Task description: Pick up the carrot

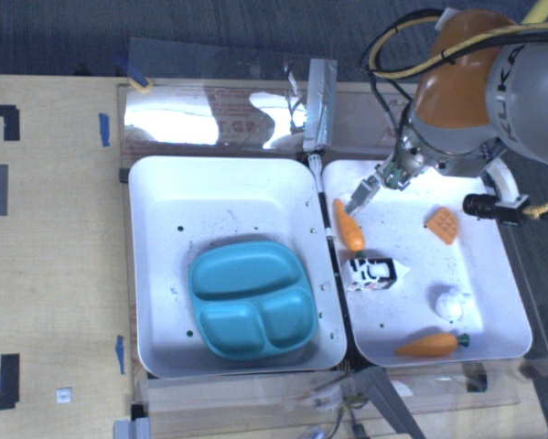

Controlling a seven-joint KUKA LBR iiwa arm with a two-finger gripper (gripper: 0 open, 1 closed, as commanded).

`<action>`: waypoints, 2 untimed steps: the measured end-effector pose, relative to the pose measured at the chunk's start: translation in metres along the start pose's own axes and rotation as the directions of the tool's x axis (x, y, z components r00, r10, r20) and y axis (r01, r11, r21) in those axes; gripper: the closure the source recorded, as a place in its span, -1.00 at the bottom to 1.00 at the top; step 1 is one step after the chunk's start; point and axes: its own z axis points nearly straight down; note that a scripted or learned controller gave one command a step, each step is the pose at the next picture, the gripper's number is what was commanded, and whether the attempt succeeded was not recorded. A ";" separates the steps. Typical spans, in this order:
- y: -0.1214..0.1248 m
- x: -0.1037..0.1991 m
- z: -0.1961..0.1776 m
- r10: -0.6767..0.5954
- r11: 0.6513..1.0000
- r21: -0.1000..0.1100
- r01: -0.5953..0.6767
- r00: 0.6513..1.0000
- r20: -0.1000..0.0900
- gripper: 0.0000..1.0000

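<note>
- The grey arm with its orange band reaches in from the right over the right-hand shallow white bin, its two-finger hand slanting down and to the left towards the bin's near-left wall.
- Two orange things in this bin could answer to "carrot". One is a short, stubby orange carrot piece lying against the divider between the bins, just below and a little left of the fingertips; its long axis runs roughly top-to-bottom in the view, leaning slightly.
- The other is a longer orange carrot with a green stalk end, lying almost flat along the bin's front edge, its axis left-to-right, well apart from the hand.
- The hand is nearer by far to the stubby piece. The fingertips seem to sit at its upper end, close or touching; I cannot tell which.
- Nothing shows between the fingers, so I judge the hand not to be grasping anything. Whether the fingers are spread or closed I cannot tell from this slant.
- Also in the right bin: a flat orange cracker-like square, a small black-and-white block and a white rounded lump.
- The left white bin carries a turquoise divided plastic plate, on the pale wooden table.
</note>
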 end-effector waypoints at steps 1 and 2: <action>-0.020 0.008 0.000 -0.120 0.993 0.002 0.120 0.993 -0.003 -1.00; -0.042 -0.030 0.041 -0.372 0.928 0.001 0.372 0.928 -0.004 -1.00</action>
